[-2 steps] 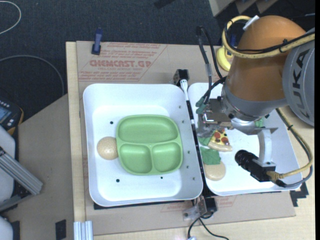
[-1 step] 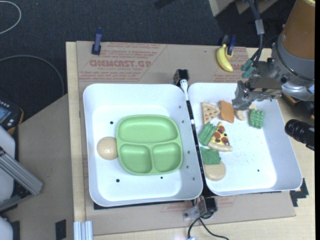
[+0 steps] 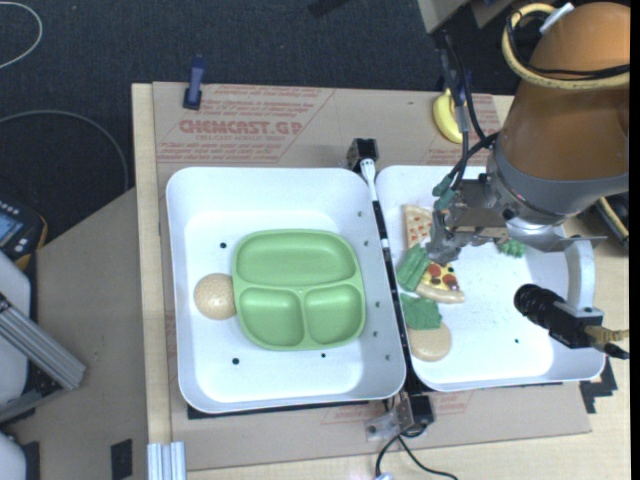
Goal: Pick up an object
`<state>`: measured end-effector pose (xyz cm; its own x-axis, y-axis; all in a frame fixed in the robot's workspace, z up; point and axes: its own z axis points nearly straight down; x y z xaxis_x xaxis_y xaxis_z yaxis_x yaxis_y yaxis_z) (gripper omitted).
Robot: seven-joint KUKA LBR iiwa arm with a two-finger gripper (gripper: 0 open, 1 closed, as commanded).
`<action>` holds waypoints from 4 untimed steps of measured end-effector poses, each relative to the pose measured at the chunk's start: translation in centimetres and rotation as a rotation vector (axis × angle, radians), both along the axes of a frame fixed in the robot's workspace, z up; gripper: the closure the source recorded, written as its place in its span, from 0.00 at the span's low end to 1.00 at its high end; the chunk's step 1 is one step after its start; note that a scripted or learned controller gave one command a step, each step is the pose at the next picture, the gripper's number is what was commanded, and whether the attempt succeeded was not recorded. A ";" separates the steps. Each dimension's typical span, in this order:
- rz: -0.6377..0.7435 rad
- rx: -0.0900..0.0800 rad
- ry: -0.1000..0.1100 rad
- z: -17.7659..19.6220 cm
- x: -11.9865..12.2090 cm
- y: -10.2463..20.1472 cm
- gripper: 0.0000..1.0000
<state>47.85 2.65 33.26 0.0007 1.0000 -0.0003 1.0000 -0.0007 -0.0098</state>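
Observation:
My gripper (image 3: 447, 251) hangs low over the left part of the right bin (image 3: 500, 360), under the grey and orange arm (image 3: 565, 108). Right below it lies a toy pizza slice (image 3: 443, 283), and a green leafy piece (image 3: 411, 267) sits just to its left. A pale cracker-like wedge (image 3: 416, 224) lies behind these, a second green piece (image 3: 421, 314) in front, and a beige disc (image 3: 431, 344) nearer still. The arm hides how the gripper meets these things. Nothing is visibly lifted.
The left bin (image 3: 190, 200) holds a green divided plate (image 3: 299, 288) with a beige ball (image 3: 214, 295) at its left side. A small green bit (image 3: 513, 249) lies in the right bin. A black cylinder (image 3: 548, 314) on a bracket juts out beside the arm. A yellow thing (image 3: 446, 116) lies behind the bins.

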 end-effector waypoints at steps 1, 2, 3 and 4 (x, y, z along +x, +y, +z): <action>0.001 0.000 -0.004 -5.1 2.6 1.4 1.00; 0.003 0.003 -0.030 10.7 0.1 0.7 1.00; -0.004 -0.002 0.002 -2.0 5.9 -2.0 1.00; 0.001 -0.001 -0.013 -0.2 5.9 -1.9 1.00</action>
<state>53.79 0.79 33.05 -0.0001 1.0000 -0.0009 1.0000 0.0001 0.0036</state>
